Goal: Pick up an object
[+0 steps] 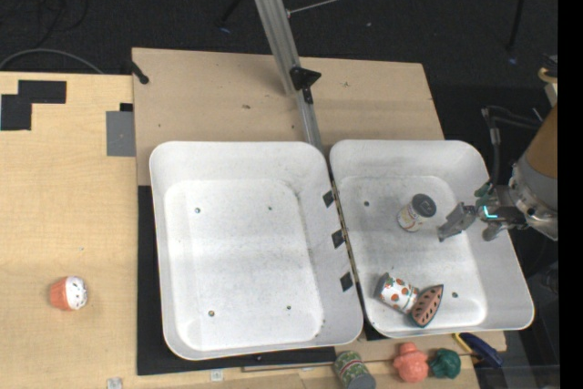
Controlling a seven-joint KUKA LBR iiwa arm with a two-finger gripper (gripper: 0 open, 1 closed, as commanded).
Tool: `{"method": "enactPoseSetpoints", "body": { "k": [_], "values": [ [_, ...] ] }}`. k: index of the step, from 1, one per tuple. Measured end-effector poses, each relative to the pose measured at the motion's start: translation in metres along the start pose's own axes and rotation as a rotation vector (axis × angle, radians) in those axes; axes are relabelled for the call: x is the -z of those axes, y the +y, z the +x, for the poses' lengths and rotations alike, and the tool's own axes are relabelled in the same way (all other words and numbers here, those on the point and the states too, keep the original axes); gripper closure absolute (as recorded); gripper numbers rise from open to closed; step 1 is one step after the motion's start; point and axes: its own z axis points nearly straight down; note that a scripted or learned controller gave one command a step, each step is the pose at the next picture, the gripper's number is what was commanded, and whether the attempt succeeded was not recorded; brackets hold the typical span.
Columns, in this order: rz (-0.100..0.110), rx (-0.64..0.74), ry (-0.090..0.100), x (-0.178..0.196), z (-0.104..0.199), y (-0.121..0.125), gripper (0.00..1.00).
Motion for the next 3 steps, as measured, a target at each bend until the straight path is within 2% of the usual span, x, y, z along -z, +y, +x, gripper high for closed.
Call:
{"method": "enactPoseSetpoints", "body": {
  "k": [1, 2, 3],
  "values": [
    [-0.004, -0.002, -0.002, 0.002, -0.001, 0.001, 0.00],
    [0.002, -0.001, 0.001, -0.062, 0.001, -0.002, 0.00],
    [-0.005, -0.002, -0.003, -0.101, 0.001, -0.002, 0.00]
  ]
}}
